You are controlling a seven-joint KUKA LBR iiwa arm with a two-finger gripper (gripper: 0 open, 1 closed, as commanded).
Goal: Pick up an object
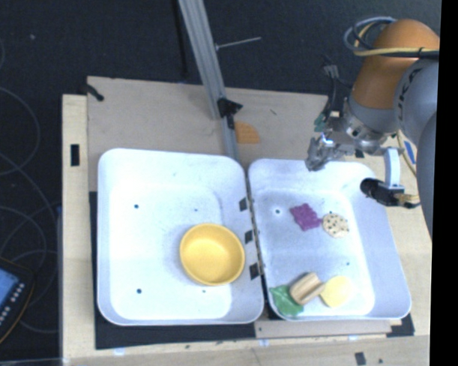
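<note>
Tan bench (156, 116) w/ two white bins (123, 212), dark floor around; jaws (317, 160) state unclear.

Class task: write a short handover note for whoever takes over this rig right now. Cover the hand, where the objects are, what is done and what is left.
Hand: above the right white bin's far rim, with nothing visibly held.
Right bin: flat purple piece and round speckled cookie mid-bin; green piece, tan block and yellow round piece along the near edge.
Left white bin: yellow bowl.
Done: nothing picked.
Left: descend, grasp one object, lift.
</note>
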